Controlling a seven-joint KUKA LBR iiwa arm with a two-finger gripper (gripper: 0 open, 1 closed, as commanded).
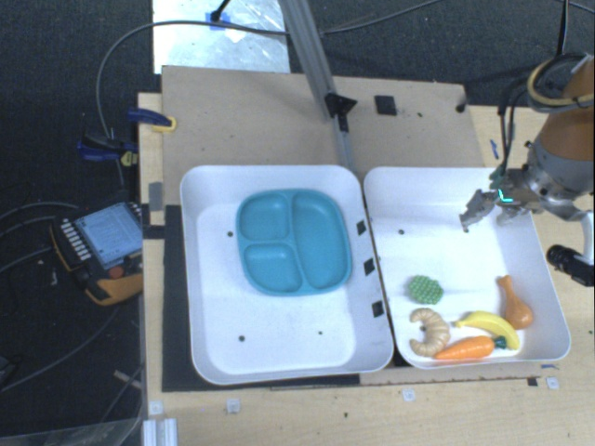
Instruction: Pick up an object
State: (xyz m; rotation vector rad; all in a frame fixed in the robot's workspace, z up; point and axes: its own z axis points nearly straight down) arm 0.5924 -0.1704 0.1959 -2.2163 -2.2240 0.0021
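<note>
My gripper hangs over the upper right part of the right bin, fingers open and holding nothing. Well below it, along the bin's near side, lie a green round piece of food, a tan croissant, an orange carrot, a yellow banana and a brown drumstick. All of these toys sit apart from the gripper.
The left bin holds a blue divided plate. A grey pole slants across the bench behind the bins. The arm's wrist stands at the right edge. Cables and a small device lie on the floor at left.
</note>
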